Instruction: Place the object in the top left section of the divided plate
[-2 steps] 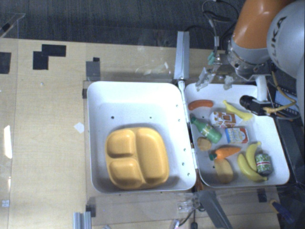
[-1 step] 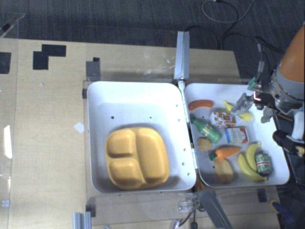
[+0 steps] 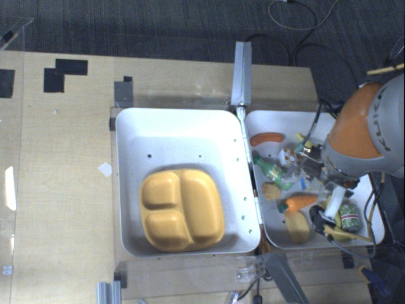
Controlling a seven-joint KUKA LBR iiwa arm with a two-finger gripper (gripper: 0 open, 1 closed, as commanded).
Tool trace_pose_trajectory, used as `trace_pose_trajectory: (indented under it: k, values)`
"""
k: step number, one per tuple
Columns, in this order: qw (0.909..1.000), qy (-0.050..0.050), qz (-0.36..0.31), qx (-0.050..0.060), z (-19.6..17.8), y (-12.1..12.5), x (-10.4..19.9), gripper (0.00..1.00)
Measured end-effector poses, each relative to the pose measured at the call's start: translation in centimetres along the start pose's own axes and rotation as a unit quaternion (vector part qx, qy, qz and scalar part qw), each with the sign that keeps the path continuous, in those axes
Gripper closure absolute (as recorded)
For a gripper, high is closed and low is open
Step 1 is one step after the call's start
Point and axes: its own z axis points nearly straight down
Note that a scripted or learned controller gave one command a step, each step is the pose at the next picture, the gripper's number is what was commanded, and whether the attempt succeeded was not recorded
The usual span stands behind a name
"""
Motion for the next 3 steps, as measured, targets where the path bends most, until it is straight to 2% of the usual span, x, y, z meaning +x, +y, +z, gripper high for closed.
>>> trace_pose_trajectory:
  k: [1, 2, 3]
  values:
    - [0.9942, 0.0, 0.108, 0.0, -4.4, -5.9, 6.1, 0.0]
    - [0.9951, 0.0, 0.098, 0.0, -4.4, -10.1, 12.9, 0.0]
    - [0.9944, -0.001, 0.105, 0.002, 0.7, -14.5, 20.9, 0.0]
